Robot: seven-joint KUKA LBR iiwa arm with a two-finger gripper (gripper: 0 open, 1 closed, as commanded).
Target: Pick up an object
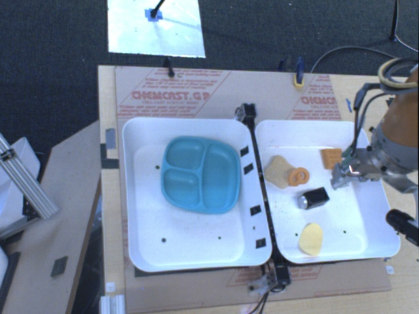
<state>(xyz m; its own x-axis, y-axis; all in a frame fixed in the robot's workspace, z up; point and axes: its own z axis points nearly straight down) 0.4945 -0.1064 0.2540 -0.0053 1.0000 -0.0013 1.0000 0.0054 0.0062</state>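
The right bin (pixel 366 208) holds a tan chunk with an orange spiral end (pixel 286 173), a small orange square (pixel 331 157), a black cylinder with a silver cap (pixel 314 197) and a pale yellow oval piece (pixel 311 238). My gripper (pixel 345 174) hangs over the right part of this bin, just right of the black cylinder and below the orange square. I see nothing held between its fingers. The arm comes in from the right edge.
The left bin (pixel 144 241) carries a blue divided plate (pixel 200 174). A black hinge strip with clips (pixel 256 182) runs between the bins. Cables loop at the upper right (pixel 366 103). A white sheet (pixel 156 18) lies on the floor behind the bench.
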